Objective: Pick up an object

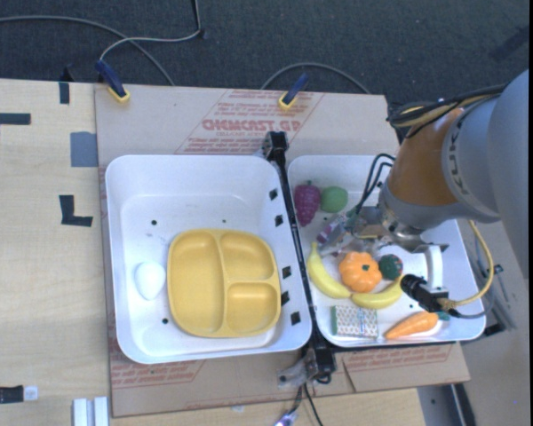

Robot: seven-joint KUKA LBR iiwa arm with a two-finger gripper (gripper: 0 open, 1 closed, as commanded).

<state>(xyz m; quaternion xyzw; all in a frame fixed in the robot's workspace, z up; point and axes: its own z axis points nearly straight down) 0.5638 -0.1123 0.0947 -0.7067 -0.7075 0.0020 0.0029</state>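
We are seeing the arm [466, 162] reaching over the right bin [466, 327] from its right edge. The yellow divided tray [222, 282] is lying in the left bin [124, 202], with a white egg [148, 279] at its left side. The gripper [366, 229] is hanging near the right bin's middle; we cannot tell its state. The banana [333, 282], small pumpkin [361, 272], carrot [411, 326] and purple grapes [306, 201] are lying there.

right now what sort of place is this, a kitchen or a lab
Most likely a robotics lab bench, not a kitchen: two white bins sit on cardboard held by clamps, cables trail over carpet, and the food, such as the banana, looks like toys.
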